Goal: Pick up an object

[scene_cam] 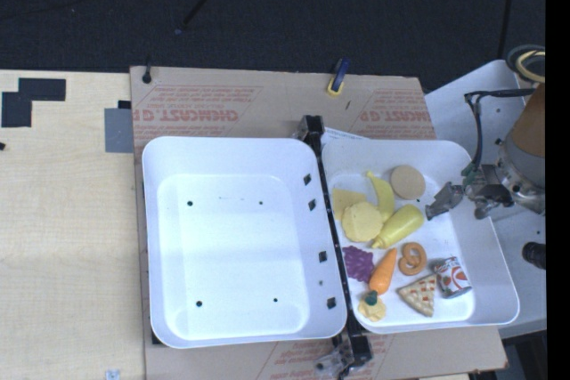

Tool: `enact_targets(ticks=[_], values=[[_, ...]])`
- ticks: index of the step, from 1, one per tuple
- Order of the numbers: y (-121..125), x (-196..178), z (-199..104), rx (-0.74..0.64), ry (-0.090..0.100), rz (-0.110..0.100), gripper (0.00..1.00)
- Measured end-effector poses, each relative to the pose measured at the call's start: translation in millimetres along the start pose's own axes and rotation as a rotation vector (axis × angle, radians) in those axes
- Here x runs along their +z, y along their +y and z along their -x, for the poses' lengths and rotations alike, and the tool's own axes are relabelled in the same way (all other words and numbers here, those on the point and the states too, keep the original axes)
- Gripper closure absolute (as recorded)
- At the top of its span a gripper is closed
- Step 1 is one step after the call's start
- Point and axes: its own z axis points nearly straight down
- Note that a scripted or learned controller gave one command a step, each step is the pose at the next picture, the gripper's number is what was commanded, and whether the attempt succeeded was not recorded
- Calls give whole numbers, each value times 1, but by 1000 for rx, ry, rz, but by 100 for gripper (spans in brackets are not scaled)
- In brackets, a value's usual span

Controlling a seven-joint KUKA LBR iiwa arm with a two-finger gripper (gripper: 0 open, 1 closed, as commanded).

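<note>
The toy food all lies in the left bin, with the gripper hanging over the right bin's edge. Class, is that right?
Not quite. The camera view shows the toy food in the right bin, not the left bin. The gripper does hang over the right bin's edge.

Both bins are plain white: the left bin [233,240] and the right bin [485,285]. The dark grey gripper [463,197] hangs over the right bin's far edge. Just beside its jaws lies a yellow bottle [399,227], with a tan round biscuit [409,181] a little beyond and a yellow banana [383,192] near that. Further from the jaws sit an orange carrot [384,270], purple grapes [358,262], a brown pretzel [412,258], a red-spotted yellow pizza slice [419,294] and a red-and-white can [452,277]. The cardboard [223,107] underneath is brown with red lettering.
</note>
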Motion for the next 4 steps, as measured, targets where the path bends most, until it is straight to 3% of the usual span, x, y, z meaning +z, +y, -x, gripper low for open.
enact_targets(ticks=[1,2,3,4], values=[[87,82,-34,1,0,-2,0],[5,110,-59,3,2,-5,0],[24,109,-80,-1,1,-1,0],[24,98,-78,4,1,0,100]])
